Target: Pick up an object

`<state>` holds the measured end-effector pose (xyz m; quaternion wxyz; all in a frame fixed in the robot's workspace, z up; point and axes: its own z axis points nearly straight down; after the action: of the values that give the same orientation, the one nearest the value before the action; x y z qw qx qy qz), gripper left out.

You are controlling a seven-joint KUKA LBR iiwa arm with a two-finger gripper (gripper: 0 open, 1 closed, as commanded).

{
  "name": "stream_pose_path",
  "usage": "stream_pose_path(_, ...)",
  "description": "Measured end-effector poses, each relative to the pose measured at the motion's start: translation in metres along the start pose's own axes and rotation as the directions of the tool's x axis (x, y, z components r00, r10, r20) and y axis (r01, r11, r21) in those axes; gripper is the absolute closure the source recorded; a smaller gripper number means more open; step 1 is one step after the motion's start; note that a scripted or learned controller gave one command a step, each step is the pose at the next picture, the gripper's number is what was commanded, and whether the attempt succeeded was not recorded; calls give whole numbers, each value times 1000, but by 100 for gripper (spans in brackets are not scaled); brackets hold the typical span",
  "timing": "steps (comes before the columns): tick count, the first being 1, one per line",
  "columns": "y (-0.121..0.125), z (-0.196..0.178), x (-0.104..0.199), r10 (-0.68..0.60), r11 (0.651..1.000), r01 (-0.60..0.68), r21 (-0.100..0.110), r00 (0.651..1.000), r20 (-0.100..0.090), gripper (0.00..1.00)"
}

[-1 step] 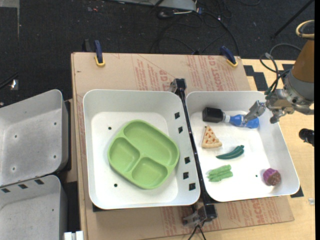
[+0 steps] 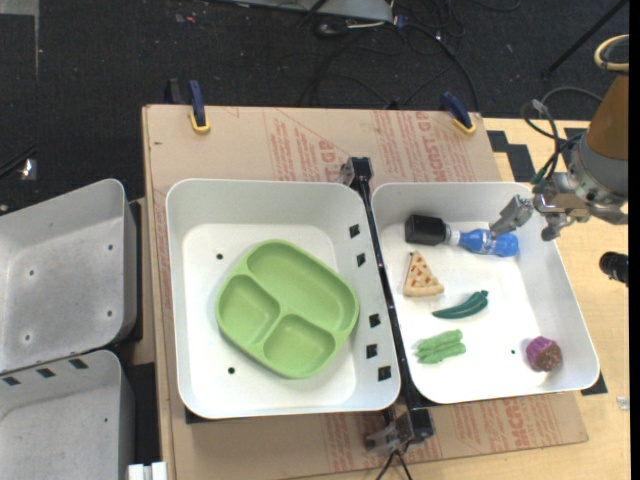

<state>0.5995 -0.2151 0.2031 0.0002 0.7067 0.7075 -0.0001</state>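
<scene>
**Right Bin Contents and Gripper Position**

Six candidate objects are located in the right bin [image 2: 575, 298]. A blue bottle-shaped object [image 2: 488, 241] with a white neck is laid on its side near the bin's far edge, with a black block [image 2: 425, 230] just beside its neck end. A pizza-slice toy [image 2: 421, 275] is placed below the black block, near the bin's left wall. A dark green pepper [image 2: 461, 305] is positioned to the right of and slightly below the pizza slice. A light green bean bundle [image 2: 440, 347] is found nearer the front edge, apart from the pepper. A purple object [image 2: 543, 353] is set in the front right corner, well apart from the other items.

The gripper [image 2: 532, 218] is positioned over the far right part of this bin, just beside the blue end of the bottle-shaped object. The two fingers are seen spread apart, and nothing is held between them. One finger [image 2: 513, 213] is located just above the bottle-shaped object; whether contact is made cannot be determined. The arm [image 2: 610, 143] is seen entering from the right.

A light green divided plate [image 2: 287, 310] with three compartments is contained in the left bin [image 2: 190, 268]. Both bins are supported on a cardboard sheet [image 2: 300, 143], which is fixed by clamps [image 2: 198, 106] at its far edge.
</scene>
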Motion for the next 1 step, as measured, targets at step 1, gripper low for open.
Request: stream_pose_path(1, -3, 62, 0, 1, 1000, -1, 2, 1000, 0, 0)
